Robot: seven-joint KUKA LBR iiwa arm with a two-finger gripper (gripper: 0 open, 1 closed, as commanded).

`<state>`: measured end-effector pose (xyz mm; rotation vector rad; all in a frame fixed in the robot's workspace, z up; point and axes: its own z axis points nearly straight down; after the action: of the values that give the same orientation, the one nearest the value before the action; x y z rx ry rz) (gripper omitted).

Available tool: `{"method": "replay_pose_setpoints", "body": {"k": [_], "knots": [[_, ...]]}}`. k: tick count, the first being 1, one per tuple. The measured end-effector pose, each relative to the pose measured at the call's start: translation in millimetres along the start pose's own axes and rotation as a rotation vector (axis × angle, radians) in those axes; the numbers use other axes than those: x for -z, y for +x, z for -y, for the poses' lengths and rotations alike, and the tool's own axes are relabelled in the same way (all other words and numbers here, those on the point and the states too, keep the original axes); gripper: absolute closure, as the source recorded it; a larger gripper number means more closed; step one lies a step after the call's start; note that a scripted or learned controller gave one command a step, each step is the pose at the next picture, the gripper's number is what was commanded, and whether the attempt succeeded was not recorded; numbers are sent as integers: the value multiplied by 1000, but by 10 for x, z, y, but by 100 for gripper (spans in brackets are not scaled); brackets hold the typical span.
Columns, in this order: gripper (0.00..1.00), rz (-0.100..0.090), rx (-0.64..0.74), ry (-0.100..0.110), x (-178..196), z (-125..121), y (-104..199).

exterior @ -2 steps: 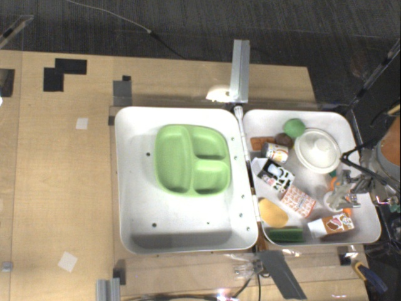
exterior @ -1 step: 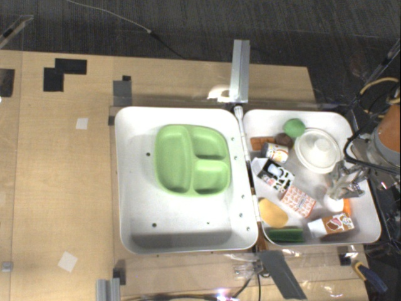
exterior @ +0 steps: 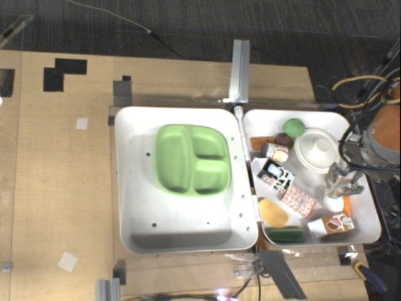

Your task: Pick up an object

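My gripper (exterior: 342,184) hangs low over the right part of the right bin (exterior: 301,114), with the grey arm coming in from the right. It is beside a white round lidded pot (exterior: 316,150) and just above a small white object (exterior: 334,204). A red and brown carton (exterior: 338,224) lies nearer the front. Around them lie a green ball (exterior: 293,128), a small can (exterior: 276,153), a black and white box (exterior: 274,175), a red patterned packet (exterior: 296,200), a yellow lump (exterior: 273,212) and a dark green piece (exterior: 287,234). Nothing shows as held.
The left bin (exterior: 138,221) holds a green divided plate (exterior: 191,158). A metal post (exterior: 240,71) stands behind the seam between the bins. Cables (exterior: 360,86) run at the far right behind the arm.
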<state>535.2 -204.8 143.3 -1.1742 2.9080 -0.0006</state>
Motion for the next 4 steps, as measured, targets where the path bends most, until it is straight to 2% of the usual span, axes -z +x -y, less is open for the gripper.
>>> {"method": "replay_pose_setpoints", "body": {"k": [1,2,3,4], "knots": [[100,-2,416,-3,229,-280,299],[100,-1,678,-5,84,-325,338],[100,1,717,0,775,-746,-338],[100,1,1003,-3,912,-646,-587]]}}
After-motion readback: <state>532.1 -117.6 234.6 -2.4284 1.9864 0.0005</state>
